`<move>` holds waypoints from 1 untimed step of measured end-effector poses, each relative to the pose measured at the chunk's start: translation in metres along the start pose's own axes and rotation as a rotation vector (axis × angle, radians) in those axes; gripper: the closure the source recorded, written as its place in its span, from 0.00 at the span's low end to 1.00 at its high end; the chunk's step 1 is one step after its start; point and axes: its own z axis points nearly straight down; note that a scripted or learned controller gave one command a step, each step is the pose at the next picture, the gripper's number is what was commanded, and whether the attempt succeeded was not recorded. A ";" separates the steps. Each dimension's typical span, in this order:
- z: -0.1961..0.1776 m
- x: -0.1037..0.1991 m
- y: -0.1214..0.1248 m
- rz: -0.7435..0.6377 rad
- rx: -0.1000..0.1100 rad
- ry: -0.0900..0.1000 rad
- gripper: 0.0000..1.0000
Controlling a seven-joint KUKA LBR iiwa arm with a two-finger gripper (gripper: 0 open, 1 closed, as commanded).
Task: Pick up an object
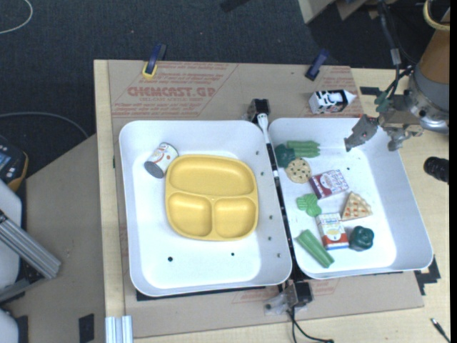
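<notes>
Camera view: two shallow white bins are seen side by side on a bench covered with brown board. The left bin (136, 213) holds a yellow divided plate (211, 196) at its middle, and a small can (161, 159) lies tipped on its side just beside the plate's upper left corner.

The right bin (410, 213) holds a cluster of small toy foods in its left half. A green toy vegetable (298, 151) lies near the top, with a chocolate chip cookie (298, 170) just below it. A dark red carton (328, 183) is set to the right of the cookie, and a small green piece (309, 204) lies below it. A pizza slice (355, 207) is placed right of that piece. A red and white box (331, 231) lies lower, with a green stalk (315, 248) to its left and a dark green broccoli-like toy (361, 239) touching its right side.

The gripper (376, 136) is seen above the upper right part of the right bin, well apart from the toys. Its two fingers are spread wide, and nothing is held between them.

A black and white toy (332, 101) lies on the board beyond the right bin, and two clamps (153, 61) are fixed at the board's far edge.
</notes>
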 end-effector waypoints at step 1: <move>-0.007 0.000 0.002 -0.002 -0.012 -0.002 0.00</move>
